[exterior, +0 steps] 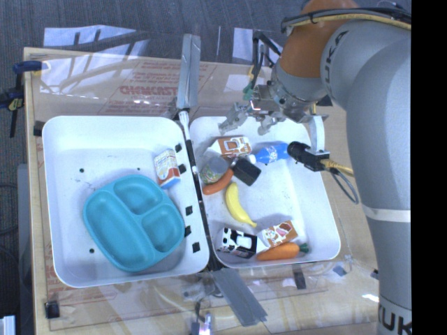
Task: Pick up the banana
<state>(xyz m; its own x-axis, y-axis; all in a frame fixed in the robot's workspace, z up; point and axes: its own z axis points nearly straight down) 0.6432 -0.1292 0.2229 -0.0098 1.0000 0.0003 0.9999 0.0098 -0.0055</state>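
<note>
Grey arm of mine (363,117) comes in from the right, bent over the far edge of the right bin (318,208), orange band up top. "KU" is readable low on my casing, and the red print on the bench board (150,89) is too blurry for me. My gripper (250,121) hangs with its fingers spread apart and nothing between them. Yellow banana (237,204) lies mid-bin, well apart from the gripper, nearer the camera, just below a black block (246,171).

dark grey carpet (105,5) — wooden bench (98,75)
</note>
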